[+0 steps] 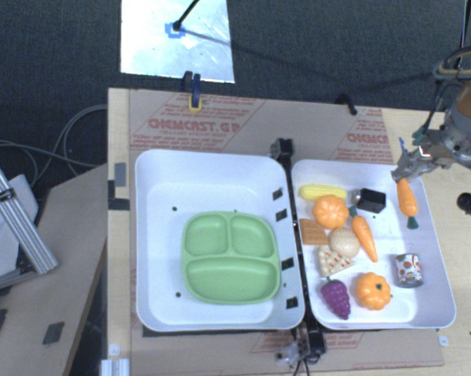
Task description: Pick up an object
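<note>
The left bin (153, 219) held a green divided plate (231, 257) lying flat near its middle. In the right bin (440, 306), going rightward, a cracker (313, 232) lay near the divider with a yellow corn cob (322, 192) farther back. An orange fruit (331, 211) sat just beside the corn, above a pale round piece (344, 241) and a wedge of cheese (335, 261). A bunch of purple grapes (337, 297) lay at the near side. A carrot (364, 236) slanted beside the pale piece, a black block (370, 200) sat farther back, and a small pumpkin (373, 291) rested near the front. A small can (408, 269) stood toward the right wall. At the far right, the gripper (406, 173) hung over the bin's far corner, its fingers closed on the top of a second carrot (407, 199), which hung lifted, tip pointing down.
</note>
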Available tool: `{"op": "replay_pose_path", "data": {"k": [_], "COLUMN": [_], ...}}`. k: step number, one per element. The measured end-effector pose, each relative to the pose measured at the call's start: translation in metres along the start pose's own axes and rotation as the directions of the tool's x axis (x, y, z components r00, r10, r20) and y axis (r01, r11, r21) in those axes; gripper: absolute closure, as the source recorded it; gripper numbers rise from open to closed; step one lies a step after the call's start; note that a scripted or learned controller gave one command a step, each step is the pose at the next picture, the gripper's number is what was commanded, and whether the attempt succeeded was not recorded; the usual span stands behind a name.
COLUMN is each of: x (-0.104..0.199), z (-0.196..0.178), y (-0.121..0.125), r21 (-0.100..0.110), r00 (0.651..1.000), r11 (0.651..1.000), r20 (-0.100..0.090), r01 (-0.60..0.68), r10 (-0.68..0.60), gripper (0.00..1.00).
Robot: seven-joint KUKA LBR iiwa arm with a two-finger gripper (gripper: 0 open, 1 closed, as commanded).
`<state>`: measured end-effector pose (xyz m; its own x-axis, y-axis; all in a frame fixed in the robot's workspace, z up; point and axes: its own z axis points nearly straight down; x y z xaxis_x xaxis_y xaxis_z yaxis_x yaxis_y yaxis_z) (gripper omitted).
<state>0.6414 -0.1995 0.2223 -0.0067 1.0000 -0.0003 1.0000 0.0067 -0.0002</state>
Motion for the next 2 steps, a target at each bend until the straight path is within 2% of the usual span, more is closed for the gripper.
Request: {"op": "replay_pose_path", "data": {"k": [2], "x": [0.096], "z": [-0.007], "y": [-0.018], "r21": [0.003], "r00": [1.000], "r11": [1.000], "r20": [-0.002], "r01": [0.003], "r10": [-0.003], "gripper": [1.00]}}
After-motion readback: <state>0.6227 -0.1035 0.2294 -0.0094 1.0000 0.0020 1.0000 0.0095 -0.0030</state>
